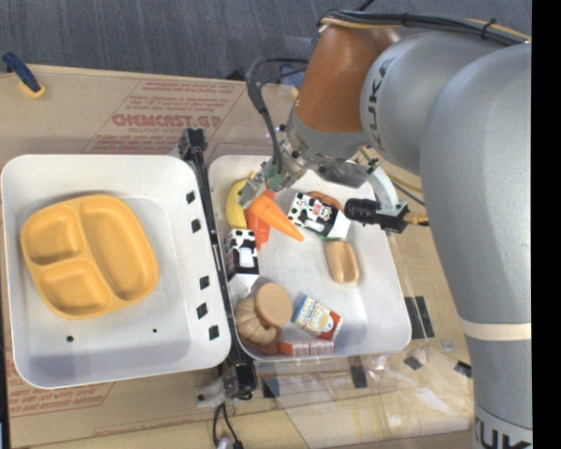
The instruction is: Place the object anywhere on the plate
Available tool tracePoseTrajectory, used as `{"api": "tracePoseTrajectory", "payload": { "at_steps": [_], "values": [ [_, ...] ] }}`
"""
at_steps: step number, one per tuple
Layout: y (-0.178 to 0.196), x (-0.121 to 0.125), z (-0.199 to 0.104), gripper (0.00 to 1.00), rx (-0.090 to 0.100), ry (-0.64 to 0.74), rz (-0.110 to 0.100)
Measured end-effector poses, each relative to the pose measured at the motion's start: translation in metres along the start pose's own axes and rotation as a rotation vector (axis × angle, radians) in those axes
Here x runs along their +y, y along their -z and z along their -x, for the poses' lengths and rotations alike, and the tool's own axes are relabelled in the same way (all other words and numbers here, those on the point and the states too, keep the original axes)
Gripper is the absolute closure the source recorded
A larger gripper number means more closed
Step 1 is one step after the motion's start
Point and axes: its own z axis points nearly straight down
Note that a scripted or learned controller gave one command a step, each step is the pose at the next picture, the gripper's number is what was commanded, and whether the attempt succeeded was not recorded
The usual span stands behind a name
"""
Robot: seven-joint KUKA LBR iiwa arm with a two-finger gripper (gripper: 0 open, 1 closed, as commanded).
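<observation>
- The yellow plate [87,253], with three compartments, is sitting bare in the left bin [37,358]; nothing is lying on it, so the placing is not yet done.
- The arm [449,129] is reaching in from the right and hanging over the far part of the right bin [393,321].
- The gripper [273,178] is sitting low at the far left of that bin, right over the orange carrot [273,219] and beside a yellow banana [237,204]. Whether it is gripping anything I cannot tell, since the wrist is hiding that part.
- The carrot is looking like the object being gone for, judging by where the gripper is pointing; it is lying in the right bin, well apart from the plate.
- Around it are lying a black-and-white cow toy [312,213], a tan bread roll [342,262], a round brown pastry [262,311], a small carton [315,317] and a black-and-white block [243,251].
- Left to do, as I am judging it: securing the grasp, lifting, carrying across the divider [208,241] leftward, and releasing over the plate.
</observation>
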Motion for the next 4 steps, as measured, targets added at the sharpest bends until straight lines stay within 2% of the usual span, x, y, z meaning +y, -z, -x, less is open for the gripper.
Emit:
{"api": "tracePoseTrajectory", "payload": {
  "at_steps": [1,2,3,4],
  "values": [
    [0.001,0.008,-0.047,1.0,-0.002,-0.021,0.004],
    [0.036,0.048,-0.066,1.0,-0.005,0.147,0.005],
    [0.035,0.048,-0.066,0.0,-0.005,0.147,0.004],
    [0.046,0.049,-0.066,1.0,-0.007,0.152,0.005]
  ]
}}
